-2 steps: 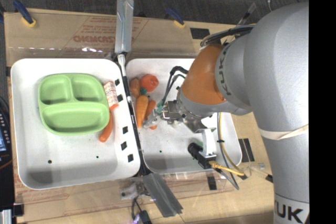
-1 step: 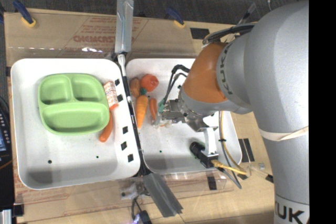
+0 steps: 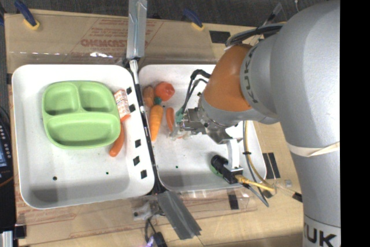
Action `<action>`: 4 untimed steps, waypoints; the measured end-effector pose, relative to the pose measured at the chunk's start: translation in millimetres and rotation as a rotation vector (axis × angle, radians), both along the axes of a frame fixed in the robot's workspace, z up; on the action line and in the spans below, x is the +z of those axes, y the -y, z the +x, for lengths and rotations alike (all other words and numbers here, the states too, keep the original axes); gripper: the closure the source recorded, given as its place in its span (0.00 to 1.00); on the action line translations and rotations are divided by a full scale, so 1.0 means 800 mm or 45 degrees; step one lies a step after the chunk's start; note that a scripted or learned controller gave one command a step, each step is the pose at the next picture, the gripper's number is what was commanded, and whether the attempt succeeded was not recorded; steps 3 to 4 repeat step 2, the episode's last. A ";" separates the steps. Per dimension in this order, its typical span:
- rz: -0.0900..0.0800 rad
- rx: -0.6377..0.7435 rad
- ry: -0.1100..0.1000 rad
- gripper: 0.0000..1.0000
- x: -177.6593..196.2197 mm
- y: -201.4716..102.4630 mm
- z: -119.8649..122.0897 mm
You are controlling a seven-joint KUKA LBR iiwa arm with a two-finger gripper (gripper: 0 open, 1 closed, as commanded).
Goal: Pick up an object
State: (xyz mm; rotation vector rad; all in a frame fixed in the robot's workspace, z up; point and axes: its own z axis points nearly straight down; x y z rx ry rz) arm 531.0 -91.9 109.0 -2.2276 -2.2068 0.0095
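My gripper is low in the right bin, near its left half. Just left of it lies a small orange-red piece, and beyond that a longer orange carrot. Further back are a red tomato and a brownish-orange piece by the bin's left wall. Nothing can be seen held by the gripper; the wrist hides what is under it.
The left bin holds a green divided plate, a small white and red packet at the plate's right edge, and an orange carrot-like stick. The grey arm covers the right bin's right side.
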 end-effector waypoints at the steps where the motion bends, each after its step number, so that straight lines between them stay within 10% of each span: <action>1: 0.001 0.019 0.010 1.00 0.104 -0.022 0.040; 2: 0.000 -0.171 0.004 1.00 0.153 0.021 -0.027; 4: 0.000 -0.171 0.004 1.00 0.153 0.021 -0.027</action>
